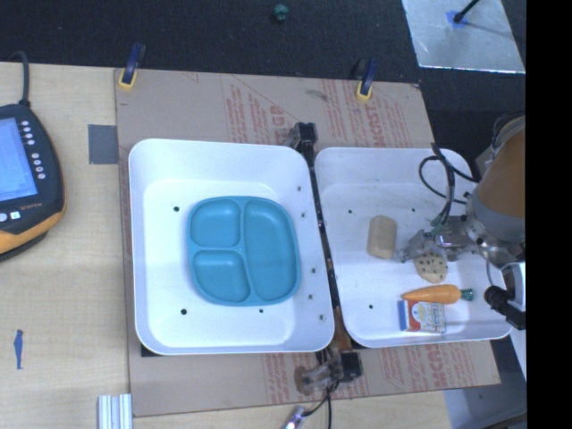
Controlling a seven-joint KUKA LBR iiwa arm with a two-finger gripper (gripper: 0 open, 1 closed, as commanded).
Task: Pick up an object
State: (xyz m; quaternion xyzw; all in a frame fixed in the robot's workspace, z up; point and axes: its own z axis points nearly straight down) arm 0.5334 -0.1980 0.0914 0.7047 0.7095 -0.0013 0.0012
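The right bin [357, 172] holds several small objects. A tan block [382, 237] lies near its middle. A round speckled cookie-like piece [432, 265] lies to the block's right. Below it are an orange carrot [432, 295] and a small white and red carton [421, 316], close to the bin's front wall. My gripper [435, 242] reaches in from the right and sits low, just over the top edge of the cookie-like piece. I see nothing lifted off the bin floor.
The left bin [156, 164] holds a blue divided plate [243, 249]. A black and orange handheld pendant [25, 179] lies on the bench at far left. Black cables [436, 179] loop over the right bin's back right corner. Clamps [365, 79] hold the cardboard at the back.
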